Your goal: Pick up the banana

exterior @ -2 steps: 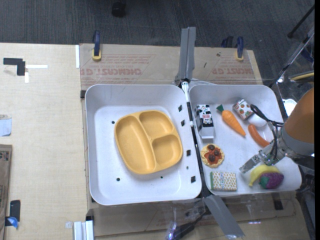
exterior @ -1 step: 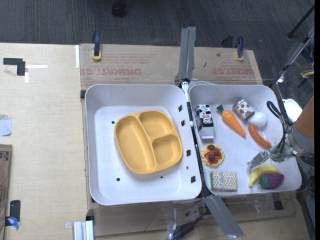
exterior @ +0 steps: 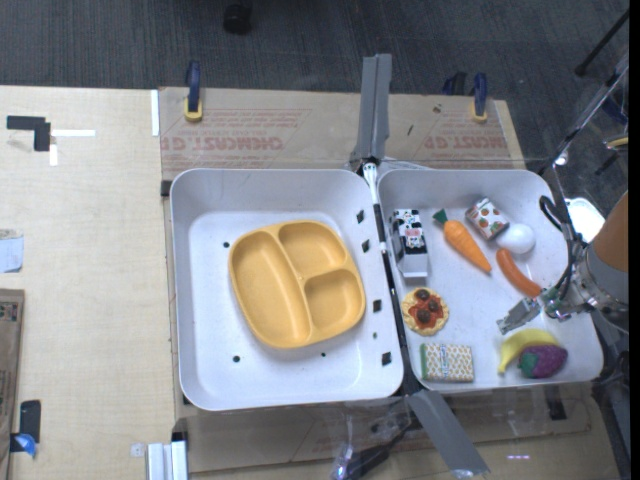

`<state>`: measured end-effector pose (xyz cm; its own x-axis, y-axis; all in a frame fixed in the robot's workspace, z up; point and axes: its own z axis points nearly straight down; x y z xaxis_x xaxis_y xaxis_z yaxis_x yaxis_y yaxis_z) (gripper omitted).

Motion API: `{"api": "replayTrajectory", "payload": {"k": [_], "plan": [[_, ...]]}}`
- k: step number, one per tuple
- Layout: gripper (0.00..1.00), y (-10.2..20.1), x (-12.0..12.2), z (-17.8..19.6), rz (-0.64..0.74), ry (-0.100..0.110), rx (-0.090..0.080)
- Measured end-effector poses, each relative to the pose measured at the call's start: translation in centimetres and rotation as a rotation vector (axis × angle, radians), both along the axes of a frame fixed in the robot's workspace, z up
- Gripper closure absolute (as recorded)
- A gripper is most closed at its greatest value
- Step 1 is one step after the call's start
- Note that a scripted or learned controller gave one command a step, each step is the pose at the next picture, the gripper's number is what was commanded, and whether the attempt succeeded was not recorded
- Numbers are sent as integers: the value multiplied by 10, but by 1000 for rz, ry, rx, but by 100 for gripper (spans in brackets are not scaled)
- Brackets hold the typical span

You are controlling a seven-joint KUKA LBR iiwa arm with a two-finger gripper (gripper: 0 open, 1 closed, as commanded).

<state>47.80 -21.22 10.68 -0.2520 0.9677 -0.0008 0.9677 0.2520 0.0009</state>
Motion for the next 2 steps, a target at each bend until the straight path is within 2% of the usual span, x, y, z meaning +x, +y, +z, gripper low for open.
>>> {"api": "replayTrajectory", "payload": {"k": [1, 2], "plan": [[0, 19, 44, 13, -40, 1, 0], [0, 11, -1, -14, -17, 3, 1]]}}
